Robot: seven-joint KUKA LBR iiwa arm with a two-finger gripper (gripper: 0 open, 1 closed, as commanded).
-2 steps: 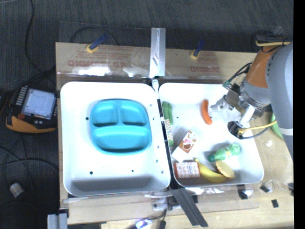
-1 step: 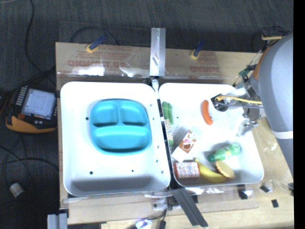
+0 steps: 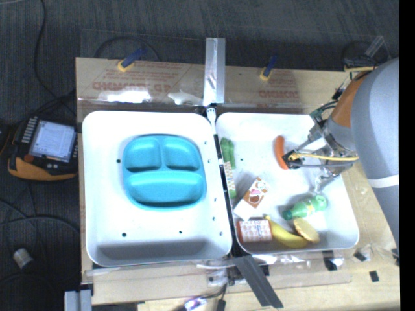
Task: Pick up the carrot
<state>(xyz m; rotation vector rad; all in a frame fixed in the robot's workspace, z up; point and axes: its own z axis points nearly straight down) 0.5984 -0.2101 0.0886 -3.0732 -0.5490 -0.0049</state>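
Reaching in from right, grey arm's two-finger gripper sits low beside small smooth orange carrot in right-hand shallow white plastic bin; tip touching or just beside carrot, probably lining up grasp. Pincer state: cannot tell. Farther left, glossy blue divided plate lies in neighbouring bin.

In the right bin, open floor is left along the back wall and in the back right corner. The front edge is crowded by a banana, a green bottle and small cartons. The left wall is lined by a cucumber.
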